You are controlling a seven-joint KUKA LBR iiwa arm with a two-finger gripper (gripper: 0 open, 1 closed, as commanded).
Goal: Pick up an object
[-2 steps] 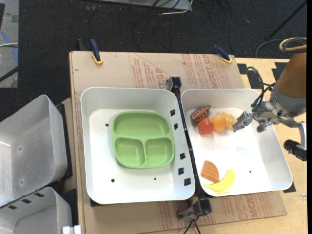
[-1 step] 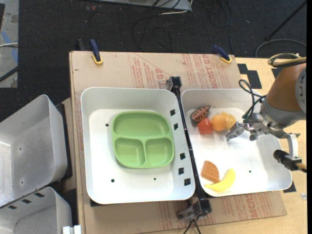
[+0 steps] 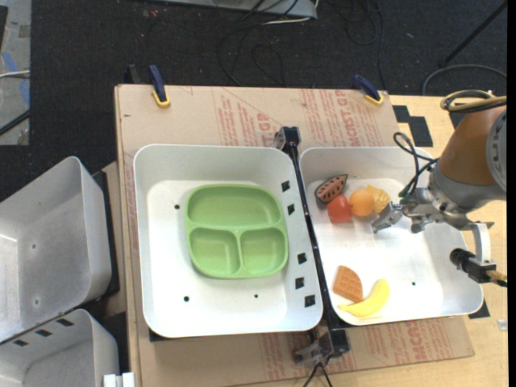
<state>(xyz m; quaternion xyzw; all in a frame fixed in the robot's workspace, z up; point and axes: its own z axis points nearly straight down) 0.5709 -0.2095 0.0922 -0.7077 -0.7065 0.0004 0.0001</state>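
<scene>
A: Eyes on the right bin (image 3: 451,293), where the toy food is sitting. Up near its far edge, toward the divider, a dark brown piece with a reddish face (image 3: 331,187) is lying tilted, a red tomato-like ball (image 3: 339,209) is touching just below it, and an orange round fruit (image 3: 368,201) is pressing against the tomato's right side.

B: And the near edge?

A: A tan waffle-like wedge (image 3: 348,282) and a yellow banana (image 3: 368,299) are lying side by side, touching, close to the near-left corner.

B: Where is the arm working?

A: The gripper (image 3: 399,217) is reaching in from the right edge, hanging just right of the orange fruit. Nothing is showing between its fingers, but whether they are spread or pressed together I cannot tell at this slant.

B: And the rest of the scene?

A: The left bin (image 3: 157,240) is carrying a green divided plate (image 3: 237,230) around its middle. Both bins are resting on a cardboard-covered bench (image 3: 242,107), yellow clamps (image 3: 160,93) are gripping its far edge, and black cables (image 3: 266,47) are trailing over dark floor beyond.
</scene>
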